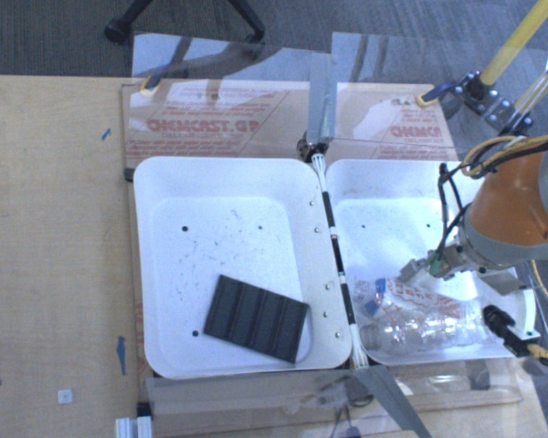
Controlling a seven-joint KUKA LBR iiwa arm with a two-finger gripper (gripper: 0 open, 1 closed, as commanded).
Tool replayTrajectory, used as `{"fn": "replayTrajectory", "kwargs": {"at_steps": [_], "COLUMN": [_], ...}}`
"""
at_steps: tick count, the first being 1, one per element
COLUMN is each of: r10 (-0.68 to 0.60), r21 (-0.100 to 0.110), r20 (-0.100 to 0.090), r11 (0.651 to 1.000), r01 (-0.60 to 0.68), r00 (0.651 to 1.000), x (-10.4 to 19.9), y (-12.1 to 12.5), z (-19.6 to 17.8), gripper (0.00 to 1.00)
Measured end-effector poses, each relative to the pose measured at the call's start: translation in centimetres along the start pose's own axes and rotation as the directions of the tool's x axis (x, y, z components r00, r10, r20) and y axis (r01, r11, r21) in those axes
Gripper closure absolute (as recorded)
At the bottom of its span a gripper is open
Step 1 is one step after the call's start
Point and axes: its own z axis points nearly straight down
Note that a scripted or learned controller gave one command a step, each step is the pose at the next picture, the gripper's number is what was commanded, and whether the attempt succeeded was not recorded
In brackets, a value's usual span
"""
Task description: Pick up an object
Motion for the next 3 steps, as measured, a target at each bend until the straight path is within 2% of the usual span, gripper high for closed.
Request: {"fn": "replayTrajectory", "kwargs": {"at_steps": [1, 2, 3], "r10": [0.016, -0.028, -0.09], "r21": [0.011, -0.009, 0.0], "r20": [-0.005, 0.009, -0.009], "r11": [1.0, 1.0, 0.996], "r01": [-0.016, 0.028, 0.09], "r00": [1.0, 1.0, 0.996], "x": [-0.1, 0.7, 2.6], "y": [0.6, 0.6, 2.0], "z": [0.1, -0.4, -2.2], "gripper": [0.0, 0.0, 0.0]}}
